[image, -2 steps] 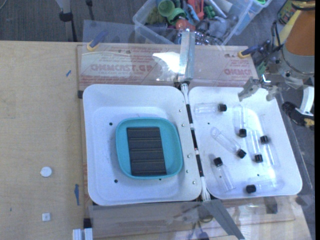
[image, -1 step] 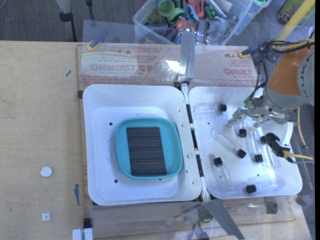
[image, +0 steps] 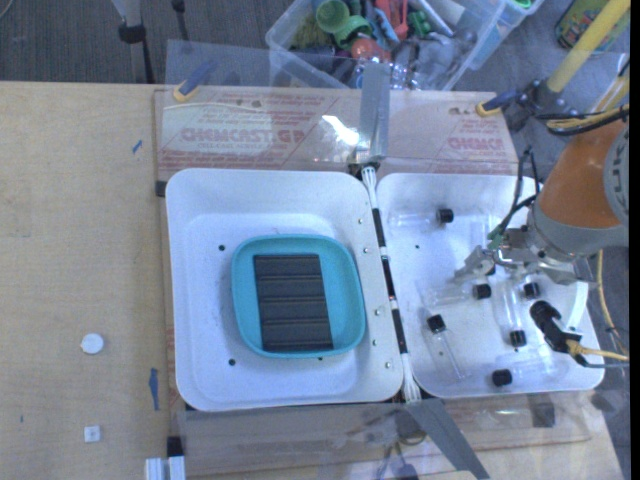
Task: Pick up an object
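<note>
Over the right bin (image: 450, 193), near its right side, the tool (image: 497, 260) hangs low among small clear vials with black caps (image: 436, 323); I cannot tell whether it is clenched or released. Beside it, the left bin (image: 200, 208) holds a teal tray (image: 245, 268) with a dark ribbed block (image: 291, 301), on the wooden worktop (image: 70, 218).
</note>
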You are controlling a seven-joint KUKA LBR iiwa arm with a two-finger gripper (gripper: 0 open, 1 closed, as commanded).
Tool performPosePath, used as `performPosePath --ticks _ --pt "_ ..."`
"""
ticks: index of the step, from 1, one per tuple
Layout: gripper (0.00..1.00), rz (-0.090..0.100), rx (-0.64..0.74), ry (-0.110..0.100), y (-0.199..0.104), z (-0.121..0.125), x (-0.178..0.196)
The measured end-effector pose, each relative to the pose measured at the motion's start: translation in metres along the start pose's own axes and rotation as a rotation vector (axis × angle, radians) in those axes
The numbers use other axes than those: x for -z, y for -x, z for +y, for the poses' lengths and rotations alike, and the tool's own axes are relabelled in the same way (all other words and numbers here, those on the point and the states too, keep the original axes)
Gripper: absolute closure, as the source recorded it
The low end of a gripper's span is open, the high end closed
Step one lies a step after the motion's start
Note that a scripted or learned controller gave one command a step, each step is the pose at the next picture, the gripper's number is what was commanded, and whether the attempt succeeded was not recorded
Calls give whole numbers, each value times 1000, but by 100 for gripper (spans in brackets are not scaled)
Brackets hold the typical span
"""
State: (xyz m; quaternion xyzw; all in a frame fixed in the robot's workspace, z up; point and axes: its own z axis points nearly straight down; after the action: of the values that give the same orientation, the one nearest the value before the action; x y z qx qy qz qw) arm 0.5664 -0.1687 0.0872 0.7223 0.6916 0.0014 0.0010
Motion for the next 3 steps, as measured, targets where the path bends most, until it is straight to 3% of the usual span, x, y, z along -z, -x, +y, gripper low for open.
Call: performPosePath --ticks 1,2,3 --pt "0 2 3 2 36 -39 1" --pt "100 -2 1 8 37 -37 11" --pt "100 -1 -84 -3 -11 0 109"
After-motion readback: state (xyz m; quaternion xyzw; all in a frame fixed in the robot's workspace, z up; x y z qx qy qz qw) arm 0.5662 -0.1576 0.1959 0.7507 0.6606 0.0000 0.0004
